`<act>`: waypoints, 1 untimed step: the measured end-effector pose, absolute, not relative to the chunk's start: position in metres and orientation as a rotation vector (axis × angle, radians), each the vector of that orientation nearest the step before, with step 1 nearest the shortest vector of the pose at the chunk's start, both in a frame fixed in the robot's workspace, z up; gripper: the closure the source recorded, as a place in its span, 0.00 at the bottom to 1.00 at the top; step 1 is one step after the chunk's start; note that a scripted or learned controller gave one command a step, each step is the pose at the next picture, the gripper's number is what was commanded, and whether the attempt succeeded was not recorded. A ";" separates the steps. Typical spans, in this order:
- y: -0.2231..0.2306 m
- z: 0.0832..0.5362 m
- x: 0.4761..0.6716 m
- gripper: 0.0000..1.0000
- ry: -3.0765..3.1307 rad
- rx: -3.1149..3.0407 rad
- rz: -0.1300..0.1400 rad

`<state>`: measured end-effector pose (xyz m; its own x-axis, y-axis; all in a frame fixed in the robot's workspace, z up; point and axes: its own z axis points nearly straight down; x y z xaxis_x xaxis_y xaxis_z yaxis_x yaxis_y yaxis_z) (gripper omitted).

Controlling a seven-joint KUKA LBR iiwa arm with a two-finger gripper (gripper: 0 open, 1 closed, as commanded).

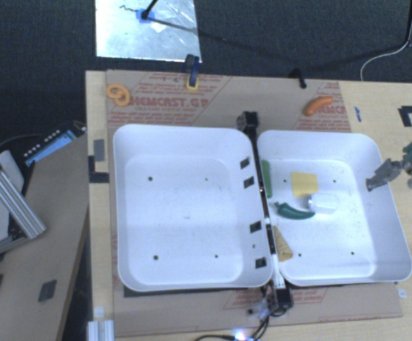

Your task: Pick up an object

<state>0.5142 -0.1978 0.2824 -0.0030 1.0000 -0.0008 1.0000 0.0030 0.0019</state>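
A yellow block (305,184) lies in the right bin (376,261), near a green curved piece (292,211) and a clear object (324,204). A green stick (266,178) and a tan cone (283,244) lie along the bin's left wall. The gripper (383,174) hangs over the right rim, holding nothing; whether it is apart or together, I cannot tell.

The left bin (185,204) has lots of open floor to reach into. In the right bin (348,254), a yellow block (305,184), a green toy (293,211) and a clear thing (324,204) crowd the middle, but the near half is open.
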 end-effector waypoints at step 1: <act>-0.198 0.294 0.515 1.00 2.226 2.209 0.005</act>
